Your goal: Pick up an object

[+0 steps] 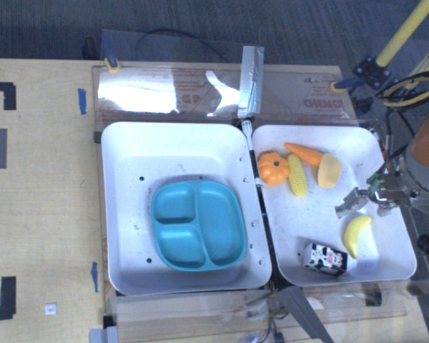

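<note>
Camera view: my fingers (352, 200) hang over the right bin (386, 266), spread apart with nothing between them. The nearest candidate, a banana (354, 233), lies just below them near the bin's right wall. A carrot (304, 153), corn cob (297, 175), small pumpkin (272, 168) and yellow piece (329, 171) cluster at the far end; a black-and-white toy (325, 258) lies near the front. Risk: the banana's curved, smooth body may roll or slip out if I close off-centre; the nearby wall may obstruct one finger.

Bright even light, glare on clear plastic sheet (173, 90), slightly soft focus
</note>
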`<state>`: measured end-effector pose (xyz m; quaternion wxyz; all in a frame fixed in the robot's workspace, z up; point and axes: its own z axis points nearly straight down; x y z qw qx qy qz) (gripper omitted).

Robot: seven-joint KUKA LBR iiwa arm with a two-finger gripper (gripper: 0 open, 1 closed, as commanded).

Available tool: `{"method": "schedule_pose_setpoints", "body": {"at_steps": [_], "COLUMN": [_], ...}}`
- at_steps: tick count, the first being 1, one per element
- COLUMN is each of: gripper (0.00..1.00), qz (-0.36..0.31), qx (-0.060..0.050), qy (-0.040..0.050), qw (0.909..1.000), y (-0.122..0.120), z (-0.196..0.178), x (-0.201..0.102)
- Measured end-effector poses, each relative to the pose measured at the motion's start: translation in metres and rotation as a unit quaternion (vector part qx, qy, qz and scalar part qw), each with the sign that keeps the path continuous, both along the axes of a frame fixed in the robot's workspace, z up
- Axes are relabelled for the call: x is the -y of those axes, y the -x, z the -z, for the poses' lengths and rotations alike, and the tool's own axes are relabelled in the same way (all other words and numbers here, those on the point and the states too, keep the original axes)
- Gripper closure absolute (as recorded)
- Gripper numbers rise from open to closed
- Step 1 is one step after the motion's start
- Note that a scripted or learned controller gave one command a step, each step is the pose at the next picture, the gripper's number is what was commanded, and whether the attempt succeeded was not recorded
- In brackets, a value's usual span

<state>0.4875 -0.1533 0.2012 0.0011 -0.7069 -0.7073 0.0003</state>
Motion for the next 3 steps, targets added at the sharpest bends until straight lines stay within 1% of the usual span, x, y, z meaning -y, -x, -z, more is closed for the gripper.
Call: {"method": "schedule_pose_setpoints", "body": {"at_steps": [1, 2, 3], "gripper": [0.00, 0.00, 1.00], "qz": [0.000, 0.008, 0.008], "qx": [0.000, 0.004, 0.007], "qy": [0.0000, 0.0016, 0.0026], "qw": [1.0000, 1.0000, 0.9999], "y": [0.000, 0.006, 0.005], "z": [0.000, 0.114, 0.103], "x": [0.000, 0.026, 0.026]}}
